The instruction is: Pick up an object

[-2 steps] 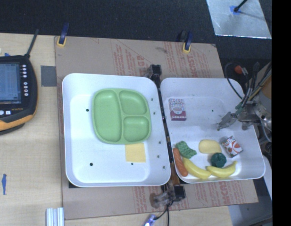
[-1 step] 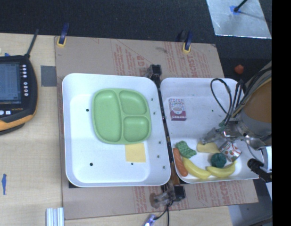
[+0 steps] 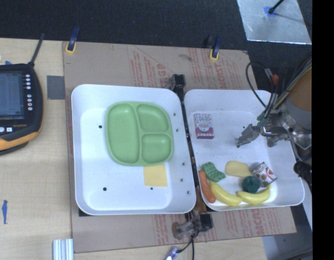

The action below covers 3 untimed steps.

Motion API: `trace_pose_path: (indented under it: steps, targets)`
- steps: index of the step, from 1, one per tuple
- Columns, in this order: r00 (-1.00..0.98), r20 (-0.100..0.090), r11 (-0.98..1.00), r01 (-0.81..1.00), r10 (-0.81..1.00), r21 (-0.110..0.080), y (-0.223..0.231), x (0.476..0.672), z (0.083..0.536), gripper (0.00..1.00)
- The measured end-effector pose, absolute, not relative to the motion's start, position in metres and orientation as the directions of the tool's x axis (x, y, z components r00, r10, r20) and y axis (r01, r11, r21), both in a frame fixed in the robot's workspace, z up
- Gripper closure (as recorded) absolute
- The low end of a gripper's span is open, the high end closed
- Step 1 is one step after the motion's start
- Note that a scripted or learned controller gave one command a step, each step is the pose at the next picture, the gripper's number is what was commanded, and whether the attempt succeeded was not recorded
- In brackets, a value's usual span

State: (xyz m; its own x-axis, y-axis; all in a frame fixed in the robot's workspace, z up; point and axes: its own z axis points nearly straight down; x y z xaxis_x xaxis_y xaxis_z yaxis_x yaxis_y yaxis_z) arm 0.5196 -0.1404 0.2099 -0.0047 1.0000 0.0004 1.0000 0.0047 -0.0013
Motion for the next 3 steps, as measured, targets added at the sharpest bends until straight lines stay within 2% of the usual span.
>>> trace_pose_path:
  steps: [1,2,3]
  targets:
    - [-0.006,-0.001,0.006,1.000,1.000,-0.002,-0.129,0.497,0.092,0.00]
    - [-0.009,-0.004,0.009,1.000,1.000,-0.002,-0.131,0.498,0.103,1.00]
    - [-0.003,-0.001,0.003,1.000,1.000,-0.001,-0.176,0.476,0.205,1.00]
